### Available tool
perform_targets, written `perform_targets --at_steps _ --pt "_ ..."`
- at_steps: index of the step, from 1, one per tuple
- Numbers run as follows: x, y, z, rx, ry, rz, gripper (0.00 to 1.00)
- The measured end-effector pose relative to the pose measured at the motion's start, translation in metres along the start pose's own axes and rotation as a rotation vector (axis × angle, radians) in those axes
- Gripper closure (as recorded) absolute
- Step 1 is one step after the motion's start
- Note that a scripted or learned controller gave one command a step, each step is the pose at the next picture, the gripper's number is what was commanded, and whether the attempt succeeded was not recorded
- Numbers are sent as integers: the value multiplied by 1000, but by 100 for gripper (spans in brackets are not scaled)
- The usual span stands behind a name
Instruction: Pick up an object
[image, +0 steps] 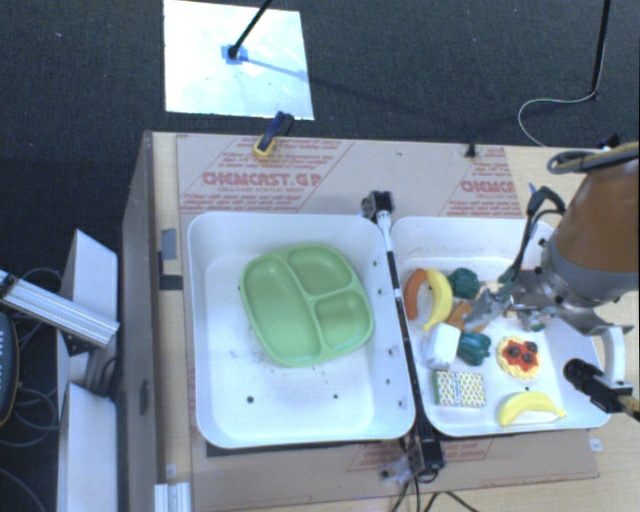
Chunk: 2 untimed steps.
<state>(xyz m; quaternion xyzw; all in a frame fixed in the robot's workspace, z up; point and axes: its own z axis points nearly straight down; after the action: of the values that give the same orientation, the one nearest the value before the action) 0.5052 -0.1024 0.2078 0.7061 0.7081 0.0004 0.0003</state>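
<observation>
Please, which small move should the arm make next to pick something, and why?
Probably lower straight down a little. The gripper hovers in the right bin over crowded toys, near the banana and green piece, with nothing visibly held.

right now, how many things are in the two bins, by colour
green: 3, the divided plate and two dark green pieces
yellow: 2 bananas
orange: 1
white: 1
patterned: 2, a checked block and a pizza slice
total: 9
</observation>
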Motion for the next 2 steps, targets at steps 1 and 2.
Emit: perform_targets --at_steps 1,2 --pt "15 73 108 -6 -1 -1 0" --pt "14 74 97 -8 -2 0 100"
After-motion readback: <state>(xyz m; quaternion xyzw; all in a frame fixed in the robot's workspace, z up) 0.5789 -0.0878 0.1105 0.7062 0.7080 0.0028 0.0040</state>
